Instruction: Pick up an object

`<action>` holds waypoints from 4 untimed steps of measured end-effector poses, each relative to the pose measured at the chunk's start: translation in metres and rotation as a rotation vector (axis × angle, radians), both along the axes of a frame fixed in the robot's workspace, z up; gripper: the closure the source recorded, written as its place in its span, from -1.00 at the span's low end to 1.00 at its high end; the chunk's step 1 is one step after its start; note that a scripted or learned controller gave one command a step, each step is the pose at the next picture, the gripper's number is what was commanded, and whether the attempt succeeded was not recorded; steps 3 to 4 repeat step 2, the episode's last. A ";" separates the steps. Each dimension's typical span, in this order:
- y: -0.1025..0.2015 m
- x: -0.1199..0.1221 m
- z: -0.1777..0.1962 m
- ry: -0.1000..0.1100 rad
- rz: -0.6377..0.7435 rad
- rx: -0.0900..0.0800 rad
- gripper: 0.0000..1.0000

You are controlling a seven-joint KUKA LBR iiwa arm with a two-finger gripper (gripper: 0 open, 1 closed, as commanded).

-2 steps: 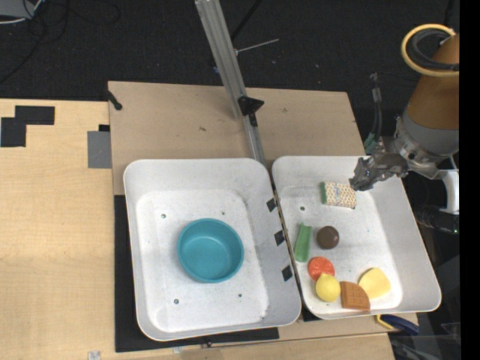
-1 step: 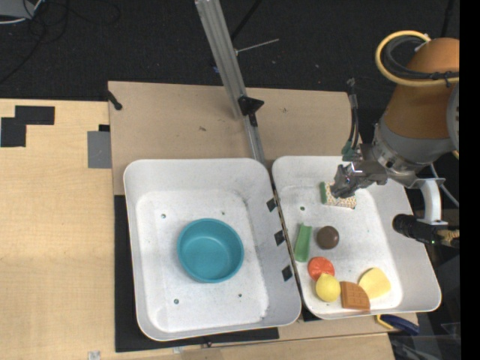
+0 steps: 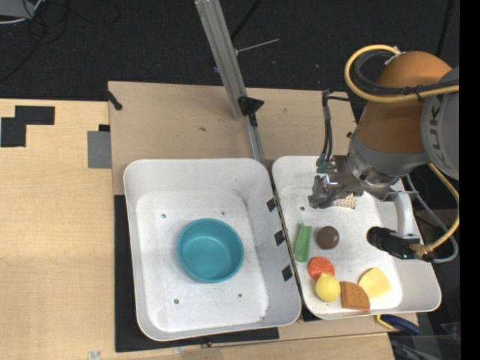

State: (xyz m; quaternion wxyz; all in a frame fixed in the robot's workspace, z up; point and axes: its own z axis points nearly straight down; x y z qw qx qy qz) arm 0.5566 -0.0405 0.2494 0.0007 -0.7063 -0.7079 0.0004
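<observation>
**Arm low over the right bin, food pieces crowded at its near end**

A pale wooden worktop (image 3: 52, 223) under a dark floor carries two shallow white bins side by side, their inner rims nearly touching, with a slanted metal rail (image 3: 225, 58) rising from behind their junction toward 12 o'clock.

In the right bin (image 3: 427, 295) the objects lie in a cluster at its 6 o'clock end: a green stick (image 3: 302, 242) upright along the left wall, a brown ball (image 3: 327, 237) just beside it at 3 o'clock, a red piece (image 3: 321, 267) touching a yellow ball (image 3: 327, 288) below it, then an orange-brown wedge (image 3: 355, 296) and a yellow block (image 3: 375, 282) toward the near right corner. The wedge and yellow ball sit close to the near rim; the green stick leaves little room against the left wall.

The fingers (image 3: 324, 197) hang over the bin's far left part, at about 12 o'clock from the brown ball and apart from it; whether they are spread or closed cannot be told, and nothing shows between them. Open white floor lies around them.

The left bin (image 3: 150, 178) holds a teal bowl (image 3: 211, 250) near its middle, with wide bare floor on every side.
</observation>
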 end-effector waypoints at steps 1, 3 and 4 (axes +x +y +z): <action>0.054 -0.009 -0.015 0.000 0.001 0.000 1.00; 0.112 -0.023 -0.010 0.000 0.002 0.000 1.00; 0.112 -0.023 -0.010 0.000 0.002 0.000 1.00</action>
